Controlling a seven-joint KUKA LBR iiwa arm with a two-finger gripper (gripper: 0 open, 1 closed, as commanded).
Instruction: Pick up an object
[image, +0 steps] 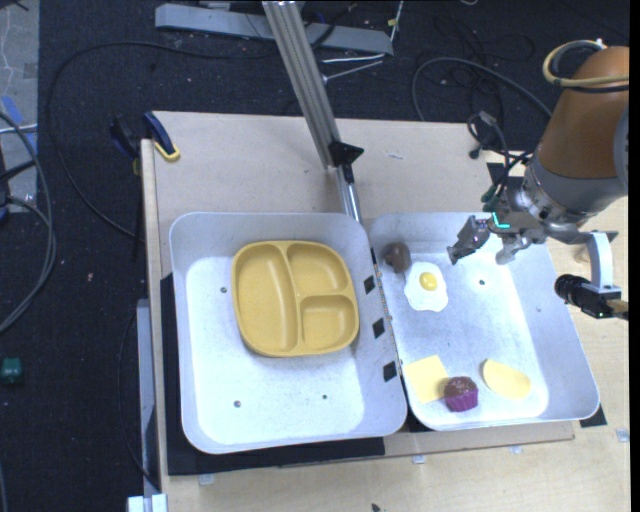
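I'm hanging over the upper part of the right bin, my gripper up in the right half of the frame, clear of everything in there. Fingers are spread apart, nothing between them, so this is the approach step: I haven't closed on anything yet.

Nearest candidate is the toy fried egg, lying flat just below and to the left of my gripper, near the bin's left wall. It's a rounded blob, slightly longer top to bottom in the frame, yolk sitting toward its upper end, so no real pointing direction to speak of. Just above and left of it, a small brown ball-like thing, nearly touching the egg.

Down at the bottom of the bin: a yellow square slice, a purple piece right against it, and a yellow oval slice off to the right, its long axis running roughly left to right.

The left bin holds the yellow divided plate, not my business.

Next, I reckon: shift left and down over the egg, descend, and pinch across its short width. It's flat, so I'll need to get low.
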